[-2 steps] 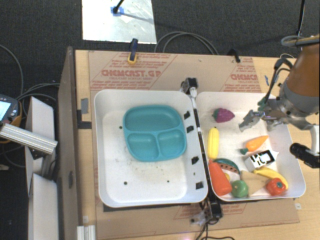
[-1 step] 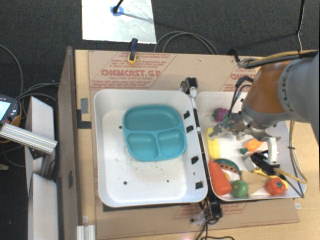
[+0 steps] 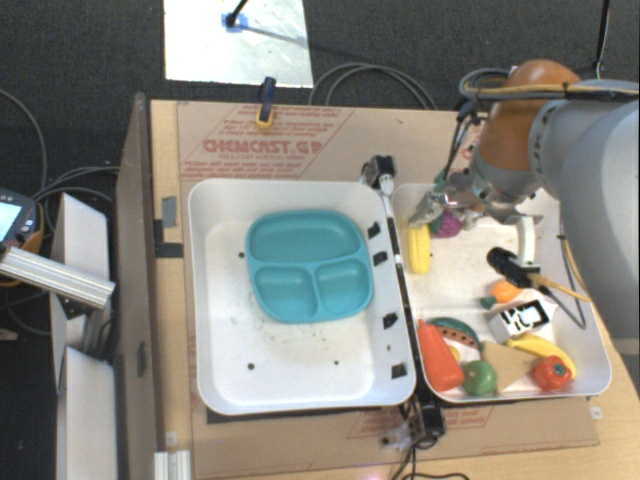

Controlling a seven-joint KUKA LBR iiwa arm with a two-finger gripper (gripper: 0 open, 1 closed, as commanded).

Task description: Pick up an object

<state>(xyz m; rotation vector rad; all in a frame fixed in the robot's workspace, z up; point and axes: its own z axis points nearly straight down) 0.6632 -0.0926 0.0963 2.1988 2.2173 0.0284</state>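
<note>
1. Tool (image 3: 436, 208): it hangs low over the far corner of the right shallow white plastic bin (image 3: 466, 268), close to the wall the two bins share. The grey wrist and orange band overlap it, so I cannot tell whether it is apart or together.
2. Small magenta rounded toy piece (image 3: 449, 225): it is in the right bin, just beside the tool. It is partly covered by the wrist, so its outline is unclear and no long axis can be read. Contact with the tool cannot be judged.
3. Yellow oblong toy piece (image 3: 419, 249): it lies on the right bin's floor against the shared wall, just nearer the camera than the tool. Its long axis runs far-to-near, parallel to that wall.
4. Right bin, near end: the items here are crowded, and several touch.
   - An orange-red carrot-shaped toy (image 3: 440, 356) has a green ball (image 3: 480, 377) beside it.
   - A curved yellow banana toy (image 3: 537, 346) lies next to a red tomato toy (image 3: 552, 372).
   - A white block with black marks (image 3: 521, 318) lies near a small orange piece (image 3: 503, 292).
5. Left shallow white plastic bin (image 3: 225, 353): a teal three-compartment plastic plate (image 3: 308, 266) lies flat near its middle.
6. Both bins rest on the cardboard-covered tabletop (image 3: 300, 128). The arm is cut off at the view's right edge.
</note>
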